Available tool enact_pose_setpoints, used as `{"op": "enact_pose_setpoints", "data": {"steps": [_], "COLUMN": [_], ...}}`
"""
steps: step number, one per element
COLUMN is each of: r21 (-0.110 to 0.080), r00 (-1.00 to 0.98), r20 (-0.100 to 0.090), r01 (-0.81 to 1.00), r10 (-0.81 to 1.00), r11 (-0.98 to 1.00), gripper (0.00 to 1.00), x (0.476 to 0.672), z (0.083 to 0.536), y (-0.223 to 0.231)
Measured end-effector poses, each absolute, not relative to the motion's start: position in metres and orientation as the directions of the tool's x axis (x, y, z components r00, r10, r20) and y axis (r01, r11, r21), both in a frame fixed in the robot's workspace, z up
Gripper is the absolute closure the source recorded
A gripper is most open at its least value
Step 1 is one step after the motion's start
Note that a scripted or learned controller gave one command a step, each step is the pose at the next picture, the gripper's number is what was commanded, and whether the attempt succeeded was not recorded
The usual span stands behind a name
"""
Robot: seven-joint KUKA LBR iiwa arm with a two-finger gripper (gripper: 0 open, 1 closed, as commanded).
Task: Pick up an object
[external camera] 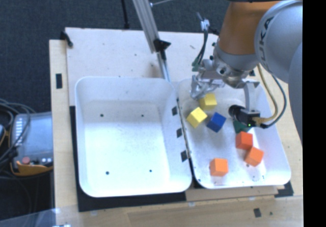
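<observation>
**Crowded blocks put the pick at risk**

Nearest the camera, orange blocks [219,166] lay well clear of the blue block [216,121]. Just beyond it, the gripper [201,90] hovered by the upper yellow block [208,100] — its opening could not be told, nothing seen held — so neighbours might be nudged.

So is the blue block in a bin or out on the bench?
In. The blue block lies on the floor of the right bin, between a yellow block and a green block.

Two yellow cubes [202,109], blue cube [216,122], three orange cubes [244,152], white bins [127,139].
</observation>
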State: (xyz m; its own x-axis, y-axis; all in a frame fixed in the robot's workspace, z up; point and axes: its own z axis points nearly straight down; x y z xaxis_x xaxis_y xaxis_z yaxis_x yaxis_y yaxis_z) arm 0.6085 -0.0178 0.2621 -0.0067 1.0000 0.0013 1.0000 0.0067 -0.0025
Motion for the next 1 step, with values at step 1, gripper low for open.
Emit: {"op": "enact_pose_setpoints", "data": {"steps": [1], "r21": [-0.001], "r00": [-0.007], "r20": [0.001], "r01": [1.0], "r10": [1.0], "r11": [0.007], "gripper": [1.0], "x": [0.6101], "z": [0.261], "y": [0.0297]}}
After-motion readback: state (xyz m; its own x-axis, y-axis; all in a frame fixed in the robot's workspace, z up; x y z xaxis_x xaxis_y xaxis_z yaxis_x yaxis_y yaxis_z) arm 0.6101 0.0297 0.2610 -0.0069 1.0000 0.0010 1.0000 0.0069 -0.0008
